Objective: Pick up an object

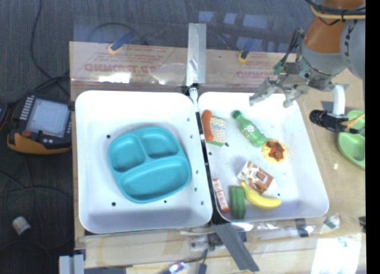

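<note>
The brown wooden bench [89, 68] carried two shallow white plastic bins side by side. The left white bin [89, 160] held a turquoise three-compartment plastic tray [149, 163], lying flat near its middle. The right white bin [309, 172] held the small items. A green plastic bottle with a white label [249, 128] lay tilted near the far centre. An orange sausage-shaped toy [206, 125] lay along the left wall, touching a small printed packet [218, 130]. A round toy with red and yellow topping [274, 150] sat just beside the bottle's lower end. A white and brown printed carton [256, 176] lay below it, touching a yellow toy banana [262, 198]. A dark green cucumber-shaped toy [237, 201] stood next to the banana near the front wall.

The grey arm with its orange band [329, 23] reached in from the right. Its end effector [274, 95] hung over the far right corner of the right bin, fingers spread apart, pinching nothing, well apart from the bottle.

Left of the bench, a yellow-edged handheld pendant with a screen [40, 123] lay on the dark carpeted floor [35, 35].
</note>
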Tool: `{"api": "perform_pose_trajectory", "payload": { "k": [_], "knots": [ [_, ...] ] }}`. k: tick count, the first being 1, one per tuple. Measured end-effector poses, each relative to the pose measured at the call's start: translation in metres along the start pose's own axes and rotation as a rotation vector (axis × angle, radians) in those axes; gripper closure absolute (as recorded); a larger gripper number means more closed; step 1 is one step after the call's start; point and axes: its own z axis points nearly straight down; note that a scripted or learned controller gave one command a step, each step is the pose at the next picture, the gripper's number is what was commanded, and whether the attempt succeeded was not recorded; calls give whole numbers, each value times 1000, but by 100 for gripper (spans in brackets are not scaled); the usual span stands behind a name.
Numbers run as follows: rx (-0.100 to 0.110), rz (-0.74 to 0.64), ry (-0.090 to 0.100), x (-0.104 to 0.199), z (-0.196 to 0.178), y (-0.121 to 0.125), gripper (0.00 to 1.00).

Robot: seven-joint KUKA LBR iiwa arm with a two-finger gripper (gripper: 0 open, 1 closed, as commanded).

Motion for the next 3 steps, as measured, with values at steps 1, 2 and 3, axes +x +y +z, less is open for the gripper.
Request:
{"api": "perform_pose_trajectory", "payload": {
  "k": [1,2,3],
  "knots": [
    [0,59,-2,-4,132,6,0],
    [-17,-70,-7,-4,142,-12,0],
    [-16,-70,-2,-3,133,-12,100]
  ]
}}
